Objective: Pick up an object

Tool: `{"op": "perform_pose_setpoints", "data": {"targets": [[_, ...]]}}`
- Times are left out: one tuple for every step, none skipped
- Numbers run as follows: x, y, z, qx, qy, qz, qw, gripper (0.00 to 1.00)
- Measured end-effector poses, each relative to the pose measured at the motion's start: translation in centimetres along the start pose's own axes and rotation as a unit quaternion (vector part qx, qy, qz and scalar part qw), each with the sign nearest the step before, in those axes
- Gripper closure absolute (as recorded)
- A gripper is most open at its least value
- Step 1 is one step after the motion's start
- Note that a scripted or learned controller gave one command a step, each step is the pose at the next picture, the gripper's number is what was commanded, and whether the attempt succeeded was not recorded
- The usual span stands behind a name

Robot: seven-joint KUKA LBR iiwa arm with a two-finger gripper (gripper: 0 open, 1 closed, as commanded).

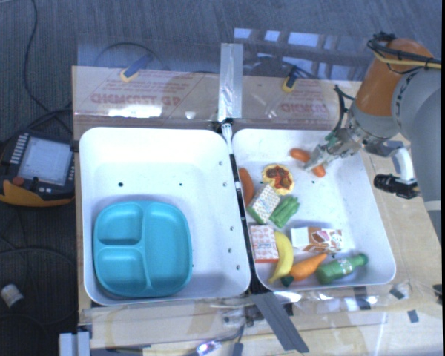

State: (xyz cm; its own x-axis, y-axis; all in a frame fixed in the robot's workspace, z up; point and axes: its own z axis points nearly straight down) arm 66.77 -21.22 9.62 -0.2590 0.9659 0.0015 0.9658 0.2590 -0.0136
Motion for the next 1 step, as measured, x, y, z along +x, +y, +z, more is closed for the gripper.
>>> {"op": "perform_pose_setpoints", "data": {"targets": [[4.36,-2.02,-8.7,-0.006,0.0,0.099,0.9951,1.0]]}}
